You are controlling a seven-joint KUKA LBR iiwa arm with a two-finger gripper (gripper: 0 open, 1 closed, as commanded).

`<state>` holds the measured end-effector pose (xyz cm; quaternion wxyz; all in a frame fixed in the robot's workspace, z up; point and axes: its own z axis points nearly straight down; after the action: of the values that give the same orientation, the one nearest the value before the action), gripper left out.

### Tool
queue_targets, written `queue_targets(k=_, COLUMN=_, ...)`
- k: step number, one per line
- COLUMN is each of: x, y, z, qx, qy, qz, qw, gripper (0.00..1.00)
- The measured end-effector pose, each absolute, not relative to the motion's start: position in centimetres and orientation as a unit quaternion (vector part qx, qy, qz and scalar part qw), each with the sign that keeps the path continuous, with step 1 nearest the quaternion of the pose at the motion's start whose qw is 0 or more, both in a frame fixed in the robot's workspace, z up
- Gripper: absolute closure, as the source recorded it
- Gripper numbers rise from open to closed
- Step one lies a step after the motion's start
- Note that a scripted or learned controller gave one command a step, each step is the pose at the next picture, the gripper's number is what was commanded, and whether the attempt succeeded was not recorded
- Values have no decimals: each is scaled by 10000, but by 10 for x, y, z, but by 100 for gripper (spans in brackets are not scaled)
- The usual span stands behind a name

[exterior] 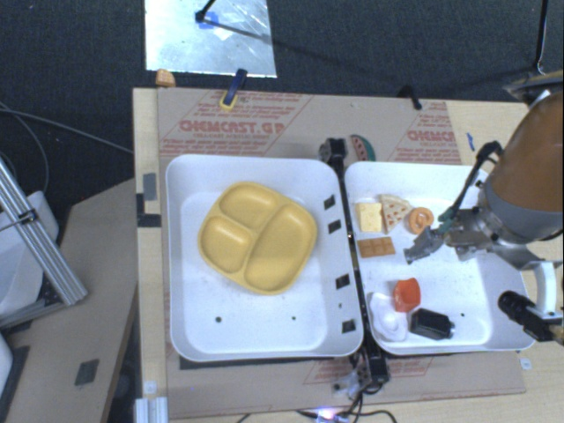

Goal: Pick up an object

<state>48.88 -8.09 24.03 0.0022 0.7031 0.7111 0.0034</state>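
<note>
The gripper (421,241) hung over the right bin (471,333), its fingers slightly apart with nothing between them. At its twelve o'clock, close by, lay a small orange ring (419,218); at eleven o'clock a pizza-slice toy (394,210) and a pale yellow block (369,217); at nine o'clock a brown cracker (377,248). Toward six o'clock sat a red-orange piece (406,294), a black object (431,324) and a white one (387,317). Farther at nine o'clock, the left bin (194,324) held a yellow divided plate (257,236).

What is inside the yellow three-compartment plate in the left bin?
The yellow three-compartment plate shows bare yellow in all three sections; it lies in the left white bin. What lies underneath it is covered.
</note>
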Motion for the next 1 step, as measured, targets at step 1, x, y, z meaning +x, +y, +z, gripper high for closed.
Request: queue_targets(k=1, x=483, y=-95, z=108, qx=7072, qy=7070, qz=-34, qw=-45, gripper=0)
